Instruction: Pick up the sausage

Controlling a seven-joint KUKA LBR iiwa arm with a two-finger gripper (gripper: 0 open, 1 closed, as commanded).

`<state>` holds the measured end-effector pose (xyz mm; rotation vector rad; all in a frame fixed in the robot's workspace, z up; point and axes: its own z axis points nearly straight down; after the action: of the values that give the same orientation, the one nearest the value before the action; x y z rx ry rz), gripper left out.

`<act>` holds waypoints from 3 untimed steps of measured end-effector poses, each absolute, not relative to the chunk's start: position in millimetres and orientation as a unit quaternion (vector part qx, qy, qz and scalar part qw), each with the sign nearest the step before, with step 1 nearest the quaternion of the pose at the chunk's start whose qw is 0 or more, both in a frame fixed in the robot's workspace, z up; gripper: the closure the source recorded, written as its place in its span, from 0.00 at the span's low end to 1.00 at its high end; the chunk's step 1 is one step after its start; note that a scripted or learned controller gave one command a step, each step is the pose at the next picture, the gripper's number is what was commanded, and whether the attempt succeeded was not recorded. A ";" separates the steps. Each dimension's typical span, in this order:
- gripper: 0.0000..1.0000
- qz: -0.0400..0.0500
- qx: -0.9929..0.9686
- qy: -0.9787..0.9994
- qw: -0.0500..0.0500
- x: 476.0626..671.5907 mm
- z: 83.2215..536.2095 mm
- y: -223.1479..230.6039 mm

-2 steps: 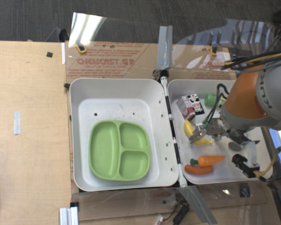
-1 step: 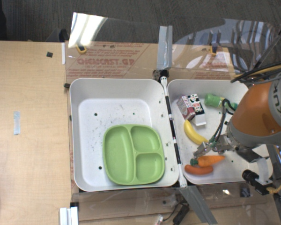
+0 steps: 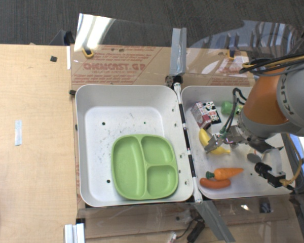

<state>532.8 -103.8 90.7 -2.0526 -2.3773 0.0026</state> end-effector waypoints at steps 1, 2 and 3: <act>0.00 0.001 -0.632 -0.775 0.000 587.1 91.1 -101.4; 1.00 0.001 -0.631 -0.776 -0.002 588.1 101.0 -102.1; 0.00 0.001 -0.631 -0.776 -0.002 588.1 101.1 -102.0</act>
<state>588.1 -102.0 101.1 -1.9847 -2.4408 0.0027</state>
